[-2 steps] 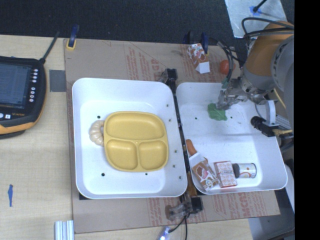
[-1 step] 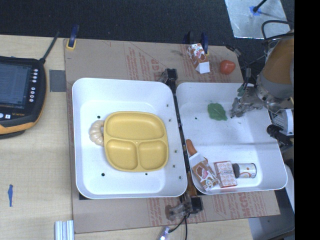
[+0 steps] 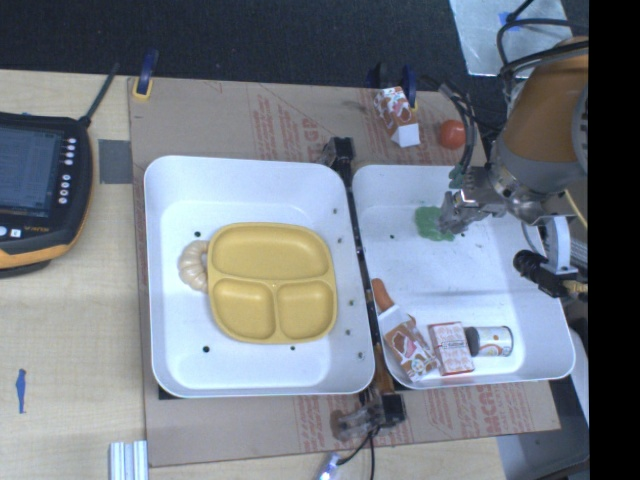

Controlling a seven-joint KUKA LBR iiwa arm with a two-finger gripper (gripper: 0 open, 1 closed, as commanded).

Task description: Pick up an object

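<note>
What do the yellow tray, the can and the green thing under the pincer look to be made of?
Tray: probably moulded plastic, matte yellow, with smooth rounded compartments. Can: likely metal, going by the shiny silver end, with a printed label. Green thing: unclear; a dull, soft-edged lump, maybe foam or rubber, partly covered by the pincer.

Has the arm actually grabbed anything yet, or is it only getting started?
Nothing looks picked up yet. The gripper is down in the right bin, right at a green object that sits on the bin floor; whether it has a grip, I can't tell. The can and snack packets lie untouched near the front. Lifting something out is left.
</note>
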